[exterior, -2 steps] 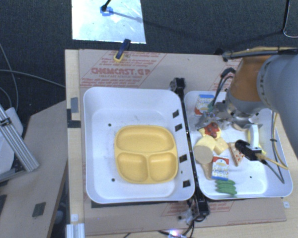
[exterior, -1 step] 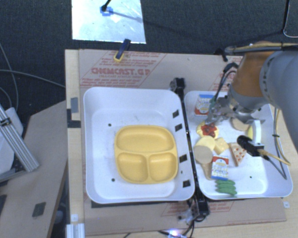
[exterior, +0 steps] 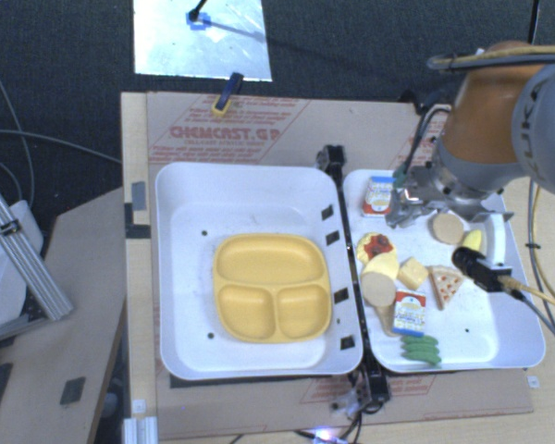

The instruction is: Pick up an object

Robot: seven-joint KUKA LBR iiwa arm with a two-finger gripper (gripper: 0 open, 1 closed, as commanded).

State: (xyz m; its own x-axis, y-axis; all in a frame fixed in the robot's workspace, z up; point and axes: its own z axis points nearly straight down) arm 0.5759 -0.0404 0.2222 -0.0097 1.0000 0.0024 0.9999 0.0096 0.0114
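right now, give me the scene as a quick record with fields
left bin: holds a yellow divided tray
right bin: holds toy food
toy food: pizza slice, green pea pod, cheese wedge, two small cartons, a few other pieces
arm: reaches in from the right, above the back of the right bin
end effector: low beside the back carton, nothing seen between its fingers

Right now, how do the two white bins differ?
The left bin holds one thing, a yellow divided tray; the right bin holds many small toy foods, such as a pizza slice and a green pod. The arm's gripper is over the right bin, not the left. Both are shallow and white.
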